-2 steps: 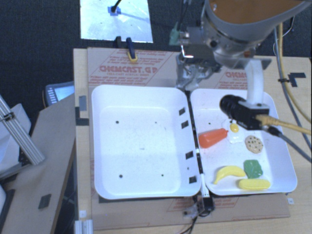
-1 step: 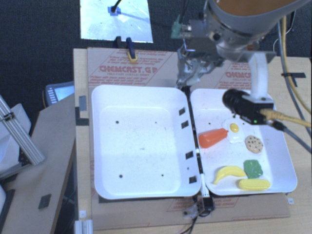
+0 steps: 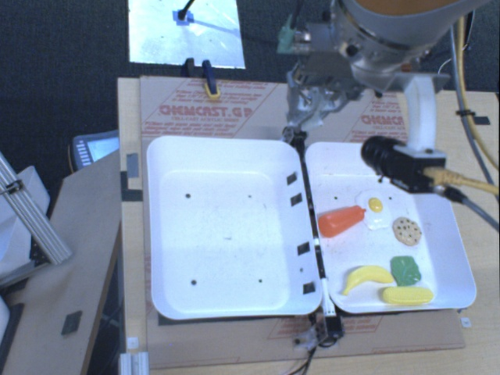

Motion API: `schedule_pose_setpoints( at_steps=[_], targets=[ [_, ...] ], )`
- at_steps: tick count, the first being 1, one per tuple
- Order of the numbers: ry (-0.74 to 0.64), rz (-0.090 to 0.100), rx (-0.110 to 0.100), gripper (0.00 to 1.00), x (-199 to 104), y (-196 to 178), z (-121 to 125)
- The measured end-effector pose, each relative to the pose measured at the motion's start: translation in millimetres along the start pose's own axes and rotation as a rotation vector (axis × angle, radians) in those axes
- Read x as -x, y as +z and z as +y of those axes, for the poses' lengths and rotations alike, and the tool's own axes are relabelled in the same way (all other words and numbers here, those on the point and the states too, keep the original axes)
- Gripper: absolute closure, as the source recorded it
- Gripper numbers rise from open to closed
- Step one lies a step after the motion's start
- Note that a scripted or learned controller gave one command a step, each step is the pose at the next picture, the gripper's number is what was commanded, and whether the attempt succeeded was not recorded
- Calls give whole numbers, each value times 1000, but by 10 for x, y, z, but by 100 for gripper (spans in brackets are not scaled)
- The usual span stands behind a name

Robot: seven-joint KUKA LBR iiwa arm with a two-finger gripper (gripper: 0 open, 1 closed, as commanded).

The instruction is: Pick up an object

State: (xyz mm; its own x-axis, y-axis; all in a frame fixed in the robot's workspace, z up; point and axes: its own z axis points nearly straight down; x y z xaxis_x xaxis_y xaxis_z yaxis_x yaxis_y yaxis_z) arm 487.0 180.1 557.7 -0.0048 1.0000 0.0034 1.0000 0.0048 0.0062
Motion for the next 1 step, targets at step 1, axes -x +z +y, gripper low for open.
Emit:
schedule_pose_setpoints(
  at_steps=[1],
  targets=[
    [-2,1,2,100,1,-110,3]
  ],
)
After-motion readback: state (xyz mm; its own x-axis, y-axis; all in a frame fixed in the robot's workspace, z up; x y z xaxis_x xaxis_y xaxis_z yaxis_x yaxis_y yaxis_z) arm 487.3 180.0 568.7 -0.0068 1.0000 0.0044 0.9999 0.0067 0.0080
